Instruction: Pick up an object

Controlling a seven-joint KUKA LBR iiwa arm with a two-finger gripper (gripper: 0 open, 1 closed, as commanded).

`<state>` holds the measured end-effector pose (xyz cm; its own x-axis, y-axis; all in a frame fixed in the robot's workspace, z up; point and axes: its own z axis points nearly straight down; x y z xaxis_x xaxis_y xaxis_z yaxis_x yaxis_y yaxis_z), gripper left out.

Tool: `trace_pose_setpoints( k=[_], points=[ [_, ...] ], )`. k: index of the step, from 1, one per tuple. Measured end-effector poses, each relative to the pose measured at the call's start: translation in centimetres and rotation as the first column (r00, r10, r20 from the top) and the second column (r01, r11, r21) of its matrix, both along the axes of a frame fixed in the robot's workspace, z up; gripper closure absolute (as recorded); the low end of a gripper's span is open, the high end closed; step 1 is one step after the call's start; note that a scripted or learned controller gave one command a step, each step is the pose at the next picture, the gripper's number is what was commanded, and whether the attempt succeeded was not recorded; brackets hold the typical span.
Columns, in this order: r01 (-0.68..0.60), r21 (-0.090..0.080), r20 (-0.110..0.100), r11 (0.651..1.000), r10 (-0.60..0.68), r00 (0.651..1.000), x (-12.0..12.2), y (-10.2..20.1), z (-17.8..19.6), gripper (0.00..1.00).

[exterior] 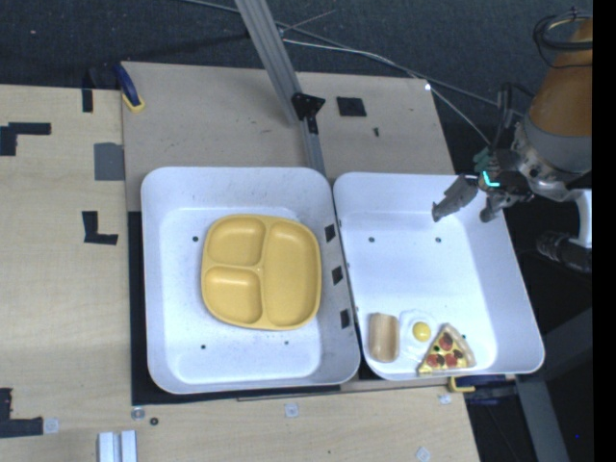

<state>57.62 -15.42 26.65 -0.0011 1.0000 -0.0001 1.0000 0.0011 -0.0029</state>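
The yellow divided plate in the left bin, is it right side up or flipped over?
Right side up. The yellow divided plate lies flat in the left bin with its three hollow compartments facing the camera, nothing in them.

A yellow divided plate (261,271) lies flat in the left bin (164,200), nothing touching it.

Claw (471,203) open — above right bin (500,268).

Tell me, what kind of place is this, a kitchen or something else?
Probably a robotics lab bench, not a kitchen. A robot arm with its end effector reaches over two white bins, and the "food" looks like toys: a yellow divided plate, a pizza slice, a fried egg.
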Motion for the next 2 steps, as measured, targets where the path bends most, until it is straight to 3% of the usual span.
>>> trace_pose_setpoints(
  k=[1,2],
  points=[
    [0.0,0.0,0.001,1.0,0.0,1.0,0.0,0.0,0.1,0.0],
    [0.0,0.001,-0.004,1.0,0.0,1.0,-0.4,0.9,-5.9,0.0]
  ],
)
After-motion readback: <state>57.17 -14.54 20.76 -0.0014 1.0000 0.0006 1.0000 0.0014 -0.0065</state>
